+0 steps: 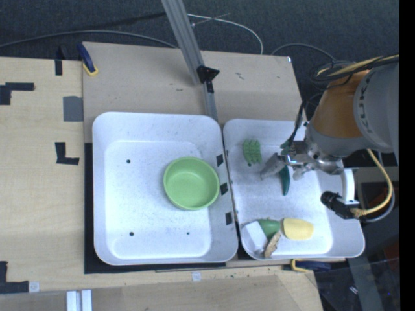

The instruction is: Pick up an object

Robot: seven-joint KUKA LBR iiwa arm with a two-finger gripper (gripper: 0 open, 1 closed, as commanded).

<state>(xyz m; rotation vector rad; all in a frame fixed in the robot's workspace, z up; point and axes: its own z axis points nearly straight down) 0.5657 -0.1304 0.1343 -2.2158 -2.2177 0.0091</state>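
The arm is reaching in from the right of the frame, and its gripper [280, 167] is hanging over the middle of the right bin [343, 238]. Its fingers [270, 168] are standing spread apart, one pointing left; a dark teal object [285, 183] is lying just below them, possibly touching one fingertip, though nothing is sitting clearly between them. A green ridged piece [251, 151] is lying left of the gripper. A yellow object [297, 229] is resting at the bin's lower edge. A green bowl [190, 183] is sitting in the left bin [117, 135].
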